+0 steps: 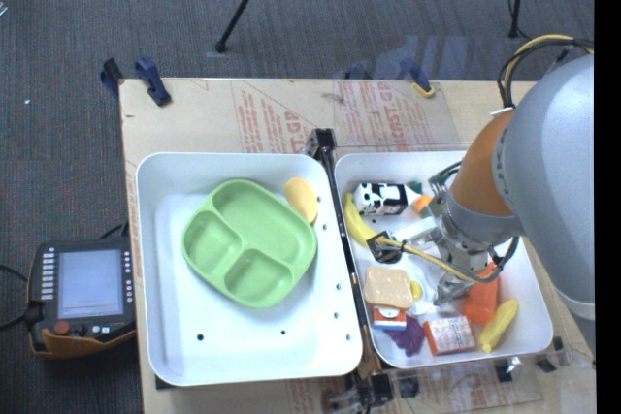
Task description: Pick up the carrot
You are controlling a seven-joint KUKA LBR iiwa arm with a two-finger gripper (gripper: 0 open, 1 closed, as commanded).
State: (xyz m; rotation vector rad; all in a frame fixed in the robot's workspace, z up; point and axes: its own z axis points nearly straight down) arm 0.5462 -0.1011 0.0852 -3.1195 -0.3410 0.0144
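An orange carrot (pixel 482 302) lies in the right bin (pixel 539 303), near its right wall, partly covered by the arm. My gripper (pixel 449 289) hangs low over the bin's middle, right beside the carrot's left end. The grey wrist and its cables hide the gripper's tips, and I cannot tell whether it touches the carrot. A smaller orange piece (pixel 421 204) peeks out next to a black-and-white cow-patterned item (pixel 379 198) at the back of the same bin.
The right bin also holds a banana (pixel 355 220), a toast slice (pixel 388 286), a yellow corn cob (pixel 498 325), purple grapes (pixel 414 335) and a red-and-white box (pixel 450 334). In the left bin (pixel 155 305) lie a green divided plate (pixel 250 242) and a yellow lemon (pixel 303 199).
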